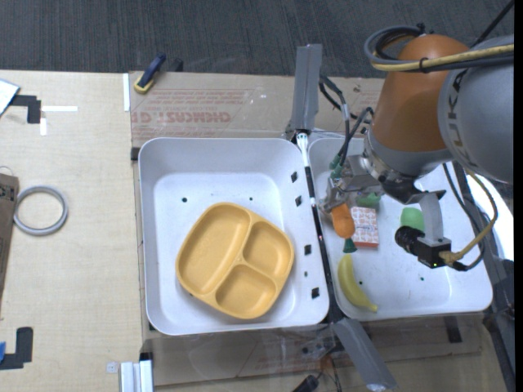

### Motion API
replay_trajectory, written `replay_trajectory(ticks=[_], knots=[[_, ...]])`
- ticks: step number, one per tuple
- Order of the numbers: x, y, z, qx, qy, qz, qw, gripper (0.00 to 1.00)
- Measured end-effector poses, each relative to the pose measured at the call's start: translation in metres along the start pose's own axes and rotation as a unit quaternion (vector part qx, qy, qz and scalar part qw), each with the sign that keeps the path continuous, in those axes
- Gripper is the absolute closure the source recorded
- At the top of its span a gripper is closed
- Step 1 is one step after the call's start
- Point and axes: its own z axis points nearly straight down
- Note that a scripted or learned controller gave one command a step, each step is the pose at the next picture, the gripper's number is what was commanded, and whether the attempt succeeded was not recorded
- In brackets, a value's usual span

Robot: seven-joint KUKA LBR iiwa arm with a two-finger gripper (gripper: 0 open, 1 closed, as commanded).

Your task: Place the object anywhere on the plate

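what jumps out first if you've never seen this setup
The yellow divided plate in the left bin stands out most, bright against the white and with nothing on it. Next comes the arm's orange band over the right bin, with the gripper down among small items: an orange piece, a red and white packet, a green piece and a banana near the front.

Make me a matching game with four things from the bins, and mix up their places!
Things:
1. yellow plastic divided plate
2. yellow toy banana
3. orange toy carrot
4. green plastic block

Places:
A. front of the right bin
B. left bin
C. right bin, just under the pincer
D. right bin, beside the arm's black camera unit

Pairs: 1-B, 2-A, 3-C, 4-D
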Motion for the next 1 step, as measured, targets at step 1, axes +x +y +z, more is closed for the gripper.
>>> replay_trajectory(ticks=[1], knots=[[-0.0001, 0.0, 0.0, 0.0, 0.0, 0.0, 1.0, 0.0]])
